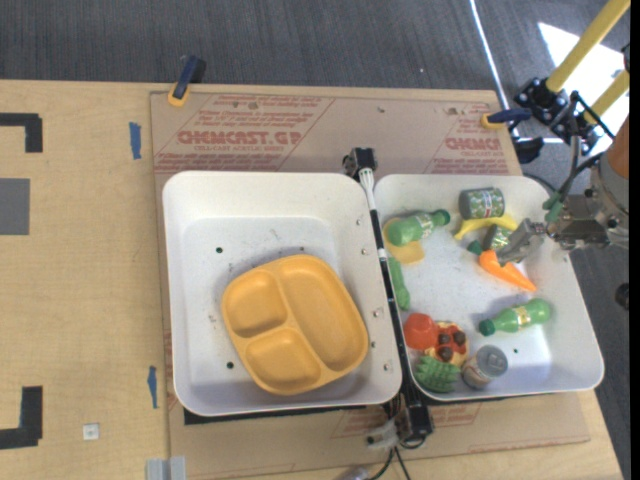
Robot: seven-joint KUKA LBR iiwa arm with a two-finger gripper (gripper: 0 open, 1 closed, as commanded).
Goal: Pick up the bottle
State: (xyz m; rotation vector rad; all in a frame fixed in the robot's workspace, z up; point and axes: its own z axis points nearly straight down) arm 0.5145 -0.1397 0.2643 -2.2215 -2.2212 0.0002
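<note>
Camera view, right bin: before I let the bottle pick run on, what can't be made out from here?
- gripper: small and blurred at the right bin's edge; finger state unreadable.
- Arm: cut off by the frame's right edge.
- carrot: upper end overlapped by the gripper, so contact is unclear.
- upper bottle and lower bottle: labels too small to read.
- grey can: blurred, contents unclear.

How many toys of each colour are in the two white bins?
Green: 5, two bottles, a can, a long pod, a leafy piece
Yellow: 3, the divided plate, a banana, a small block
Orange: 1, a carrot
Red: 2, a round piece, a topped slice
Grey: 1, a can
Total: 12
</note>
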